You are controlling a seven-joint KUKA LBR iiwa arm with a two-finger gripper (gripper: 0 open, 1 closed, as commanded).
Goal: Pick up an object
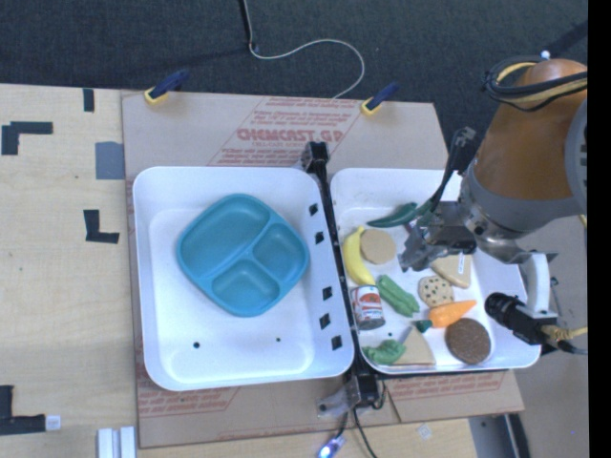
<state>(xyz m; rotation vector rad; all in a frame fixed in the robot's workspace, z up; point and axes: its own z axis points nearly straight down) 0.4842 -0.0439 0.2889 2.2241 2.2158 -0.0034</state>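
You are looking down on two white bins that sit side by side on a sheet of cardboard (286,136). The left bin (158,256) has a blue plate (242,254) in it, and the plate has three parts to hold food. The right bin (496,356) is full of toy food. You can see a yellow banana (356,259) near the wall between the bins, with a round tan cookie (378,247) just beside it. Below them lies a green pickle (397,295), and a small can (368,307) sits below the banana. An orange carrot (449,314) lies near the front, next to a spotted cracker (435,290) and a round brown patty (469,341). A sandwich slice (409,351) with green on it sits at the front edge. A long green bean (391,217) lies near the back. The arm (525,151) comes in from the right and hangs over the right bin. The gripper (427,243) is low over the toys, close to the cookie and the cracker. You cannot tell here how its pincer is set. A black cable (305,51) curls over the dark floor at the top.
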